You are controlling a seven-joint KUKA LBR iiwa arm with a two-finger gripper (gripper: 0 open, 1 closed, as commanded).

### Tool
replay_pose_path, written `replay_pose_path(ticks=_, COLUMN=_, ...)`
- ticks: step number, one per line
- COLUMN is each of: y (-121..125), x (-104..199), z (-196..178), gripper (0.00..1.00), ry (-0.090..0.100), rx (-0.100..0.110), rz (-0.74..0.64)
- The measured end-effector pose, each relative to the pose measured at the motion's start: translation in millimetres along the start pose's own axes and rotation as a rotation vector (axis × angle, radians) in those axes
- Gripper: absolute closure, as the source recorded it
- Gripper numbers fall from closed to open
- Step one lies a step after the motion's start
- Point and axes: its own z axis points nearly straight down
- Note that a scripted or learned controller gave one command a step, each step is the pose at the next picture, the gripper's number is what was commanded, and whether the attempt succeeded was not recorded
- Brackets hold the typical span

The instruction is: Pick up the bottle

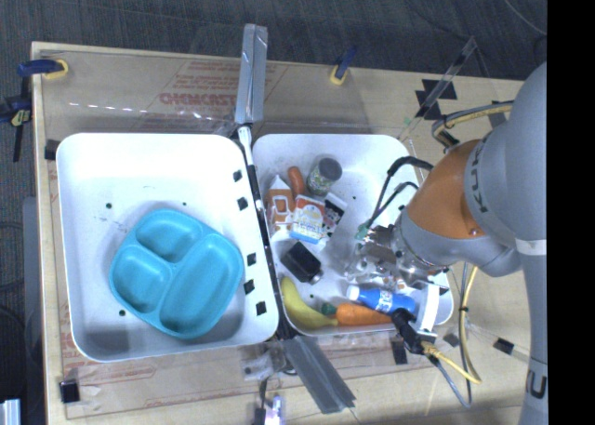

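In the right bin (372, 149), bottle (384, 300) just below end effector (379, 265), finger state unclear.

Two white bins (84, 172). One blue divided plate (177, 270). One banana (302, 307). One carrot (363, 315). One blue-labelled bottle (389, 299). One can (323, 174). One small carton (305, 220).
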Motion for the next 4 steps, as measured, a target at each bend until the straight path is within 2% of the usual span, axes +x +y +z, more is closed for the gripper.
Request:
replay_pose_path(ticks=1, y=0, x=0, z=0, gripper=0.0, ry=0.0, rx=0.0, rz=-0.001)
replay_pose_path(ticks=2, y=0, x=1, z=-9, gripper=1.0, ry=0.0, rx=0.002, rz=-0.005)
replay_pose_path(ticks=3, y=0, x=1, z=-9, gripper=0.0, ry=0.0, rx=0.002, rz=-0.005)
replay_pose_path(ticks=4, y=43, x=23, z=-99, gripper=0.0, ry=0.0, rx=0.003, rz=0.012)
